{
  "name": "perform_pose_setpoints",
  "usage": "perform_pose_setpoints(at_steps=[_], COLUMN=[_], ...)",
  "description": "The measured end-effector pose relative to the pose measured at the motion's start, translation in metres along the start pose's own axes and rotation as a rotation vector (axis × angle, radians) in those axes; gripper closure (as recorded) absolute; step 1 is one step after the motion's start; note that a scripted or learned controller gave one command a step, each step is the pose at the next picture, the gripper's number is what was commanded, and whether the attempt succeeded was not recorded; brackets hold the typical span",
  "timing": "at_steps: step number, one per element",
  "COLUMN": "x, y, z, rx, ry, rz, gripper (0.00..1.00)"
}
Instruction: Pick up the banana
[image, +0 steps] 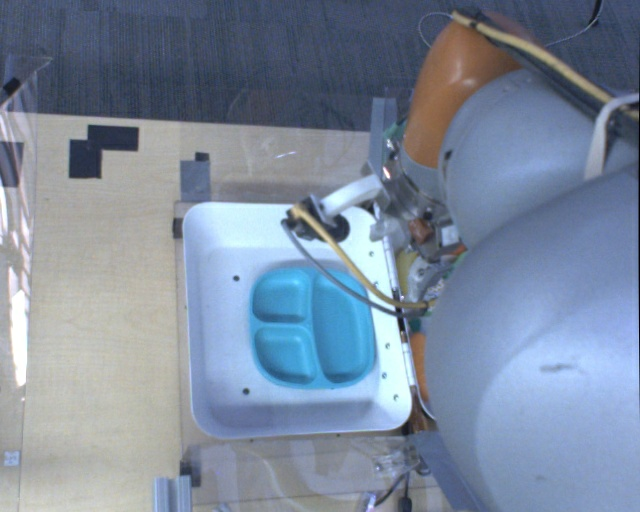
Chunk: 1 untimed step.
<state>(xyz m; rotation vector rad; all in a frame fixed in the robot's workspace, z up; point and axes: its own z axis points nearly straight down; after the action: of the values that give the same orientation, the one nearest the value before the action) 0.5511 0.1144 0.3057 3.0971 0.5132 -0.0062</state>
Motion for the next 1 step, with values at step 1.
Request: perform_pose_setpoints(at_steps=[1], x=[-0.0788], y=[0.0424], z=[0.0029], rx=[-0.002], ry=[-0.001], rz=[0.125], gripper=[0.0])
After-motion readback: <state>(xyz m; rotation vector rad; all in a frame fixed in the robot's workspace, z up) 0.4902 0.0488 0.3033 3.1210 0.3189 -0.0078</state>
